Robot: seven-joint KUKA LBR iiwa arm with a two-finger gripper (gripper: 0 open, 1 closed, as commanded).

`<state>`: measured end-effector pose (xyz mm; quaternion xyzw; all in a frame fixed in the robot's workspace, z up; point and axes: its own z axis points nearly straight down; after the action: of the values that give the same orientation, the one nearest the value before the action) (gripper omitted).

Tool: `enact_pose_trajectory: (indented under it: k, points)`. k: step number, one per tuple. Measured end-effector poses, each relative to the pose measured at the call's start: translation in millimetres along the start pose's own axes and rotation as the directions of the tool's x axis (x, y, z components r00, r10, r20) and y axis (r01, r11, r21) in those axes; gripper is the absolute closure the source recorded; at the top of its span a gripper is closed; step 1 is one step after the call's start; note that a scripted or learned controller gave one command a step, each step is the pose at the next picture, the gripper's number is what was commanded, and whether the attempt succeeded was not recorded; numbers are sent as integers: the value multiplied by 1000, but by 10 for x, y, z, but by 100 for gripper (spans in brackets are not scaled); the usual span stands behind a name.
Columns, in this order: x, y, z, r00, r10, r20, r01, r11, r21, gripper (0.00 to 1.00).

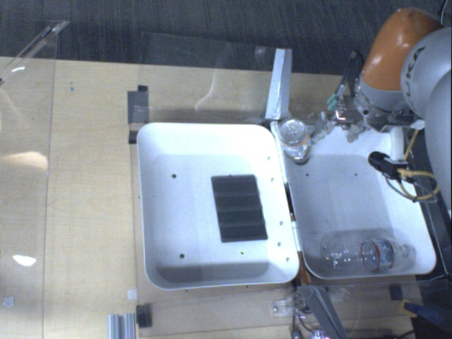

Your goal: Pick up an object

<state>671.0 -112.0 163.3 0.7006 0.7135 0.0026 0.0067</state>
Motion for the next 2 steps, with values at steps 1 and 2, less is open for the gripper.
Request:
enact_pose_trajectory:
  k: [1,2]
  points:
    - [161,-2,500,976,-217,-5,217,976,1,0]
    - [156,-752,727,969,-246,-6,246,969,0,0]
